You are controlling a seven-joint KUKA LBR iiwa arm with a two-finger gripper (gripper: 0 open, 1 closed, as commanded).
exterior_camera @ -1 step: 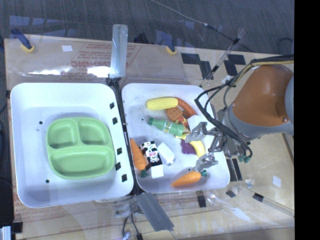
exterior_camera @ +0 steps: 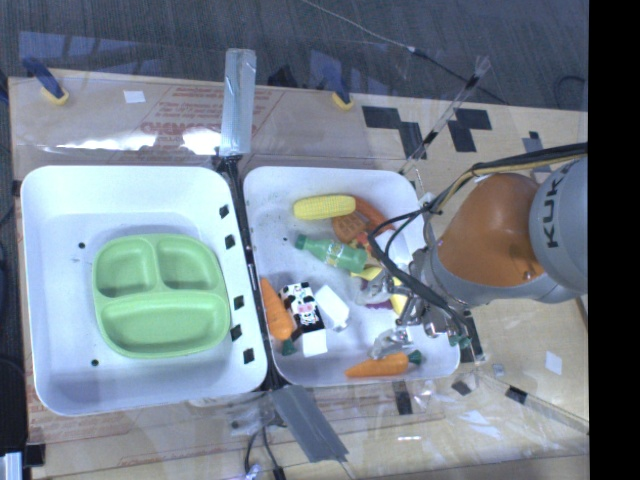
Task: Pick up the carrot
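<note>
Two carrots [exterior_camera: 379, 367] [exterior_camera: 277, 311] lay in the right bin [exterior_camera: 262, 193]: one along the near wall, just under the pincer [exterior_camera: 400, 340], the other by the left wall beside a cow-print carton [exterior_camera: 301, 305]. Whether the pincer was spread or pressed together could not be told, and no carrot showed between its tips. The near carrot sat tight against the wall, so a tip could have struck the rim or skidded off. Clutter nearby, a green bottle [exterior_camera: 334, 254] among it, risked a wrong catch.

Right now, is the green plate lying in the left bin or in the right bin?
In the left bin. The green plate lies flat on its floor, alone, inside its white walls.
</note>
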